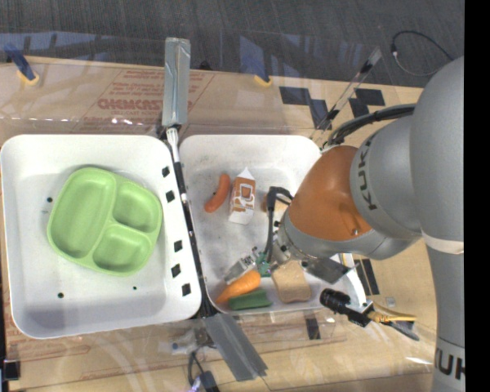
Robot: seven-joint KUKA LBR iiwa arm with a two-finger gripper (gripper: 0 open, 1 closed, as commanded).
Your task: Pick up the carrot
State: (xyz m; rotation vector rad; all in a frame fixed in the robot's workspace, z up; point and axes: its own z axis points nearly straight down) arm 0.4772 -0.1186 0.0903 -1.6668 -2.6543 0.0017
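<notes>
Carrot (242, 284), probably a light, rigid, smooth toy best pinched across its thick middle, lies just below the gripper (264, 261), whose finger spread I cannot tell, beside a green vegetable (250, 301).

Orange carrot (240, 285) lies by the fingers, a dark green vegetable (250, 301) beneath it, a tan block (291, 284) alongside. Farther off: a lime green plate (104, 218), white bins (33, 317).
</notes>
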